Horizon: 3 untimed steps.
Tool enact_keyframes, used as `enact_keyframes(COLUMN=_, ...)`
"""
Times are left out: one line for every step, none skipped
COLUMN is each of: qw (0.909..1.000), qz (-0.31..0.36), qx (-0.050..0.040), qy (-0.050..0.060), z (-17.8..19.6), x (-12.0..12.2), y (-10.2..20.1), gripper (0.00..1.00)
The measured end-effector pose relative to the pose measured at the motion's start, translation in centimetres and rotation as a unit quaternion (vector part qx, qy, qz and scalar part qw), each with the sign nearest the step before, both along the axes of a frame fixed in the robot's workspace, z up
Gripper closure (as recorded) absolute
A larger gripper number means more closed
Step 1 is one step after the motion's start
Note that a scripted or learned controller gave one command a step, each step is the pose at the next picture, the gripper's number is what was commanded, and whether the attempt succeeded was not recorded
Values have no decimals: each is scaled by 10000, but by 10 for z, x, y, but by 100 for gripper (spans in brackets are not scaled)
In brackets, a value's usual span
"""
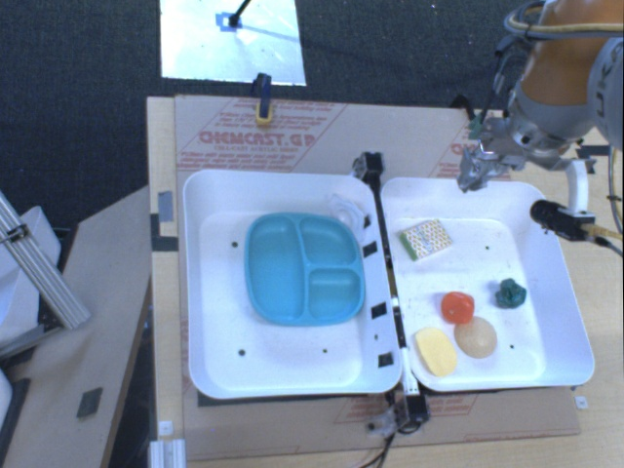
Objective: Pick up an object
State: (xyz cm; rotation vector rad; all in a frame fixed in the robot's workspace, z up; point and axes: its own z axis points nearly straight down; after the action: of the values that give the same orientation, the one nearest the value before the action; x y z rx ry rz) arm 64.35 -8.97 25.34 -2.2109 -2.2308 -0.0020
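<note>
the gripper is hovering behind the patterned packet, finger state unclear; it's looking light, flat, best pinched edgewise.

Two shallow white plastic bins side by side on a tan bench; left bin, right bin. Black clips along the seam between them. Printed cardboard sheet under both. Yellow-and-black clamp at its far edge. Square shiny metal plate on dark carpet beyond. Slanted aluminium rail at the left.
</note>
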Motion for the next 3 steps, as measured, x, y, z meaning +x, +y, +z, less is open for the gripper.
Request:
enact_keyframes(qw=10000, qz=-2, qx=-1, qy=3, z=-10, x=-18, y=43, gripper=100)
enact_keyframes(qw=10000, qz=4, qx=2, qy=-1, z=-4, x=-28, y=96, gripper=100)
enact_keyframes(qw=10000, qz=1, qx=1, qy=8, z=-19, x=-46, y=144, gripper=100)
